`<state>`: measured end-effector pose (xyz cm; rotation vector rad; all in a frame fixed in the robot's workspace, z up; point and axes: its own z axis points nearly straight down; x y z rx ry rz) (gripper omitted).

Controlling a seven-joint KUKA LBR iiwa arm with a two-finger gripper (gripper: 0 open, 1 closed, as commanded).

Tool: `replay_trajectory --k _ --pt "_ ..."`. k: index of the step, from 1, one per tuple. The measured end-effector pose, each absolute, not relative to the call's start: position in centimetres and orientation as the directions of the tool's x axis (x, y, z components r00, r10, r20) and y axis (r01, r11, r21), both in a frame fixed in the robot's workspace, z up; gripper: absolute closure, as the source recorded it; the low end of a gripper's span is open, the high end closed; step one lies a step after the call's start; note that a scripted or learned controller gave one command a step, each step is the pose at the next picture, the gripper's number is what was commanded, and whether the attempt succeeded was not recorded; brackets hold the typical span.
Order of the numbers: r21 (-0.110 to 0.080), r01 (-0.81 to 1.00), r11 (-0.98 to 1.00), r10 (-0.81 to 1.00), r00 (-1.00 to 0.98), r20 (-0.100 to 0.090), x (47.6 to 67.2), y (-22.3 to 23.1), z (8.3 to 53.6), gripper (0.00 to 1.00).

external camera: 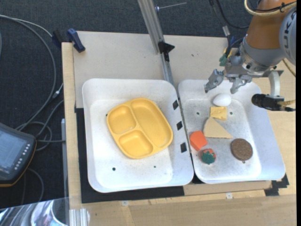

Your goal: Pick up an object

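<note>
The gripper (225, 84) hangs over the right bin (268, 126), fingers spread apart and grasping nothing, just above the white egg (221, 100) near the bin's far wall. Best to drop straight down and straddle the egg. The cheese cube (218, 112) touches its near side; more room lies left and right.

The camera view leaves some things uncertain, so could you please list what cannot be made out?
- Arm: its upper part is cut off by the camera view's top and right edges.
- White egg-like object: the gripper hangs right above it; contact cannot be told.
- Small red-and-green object: too small to identify.
</note>
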<state>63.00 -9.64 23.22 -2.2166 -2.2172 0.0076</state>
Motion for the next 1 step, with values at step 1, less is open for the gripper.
replay_trajectory --k 1 --pt "-0.007 1.000 0.000 1.000 0.000 0.001 63.19 -9.57 18.96 0.00"
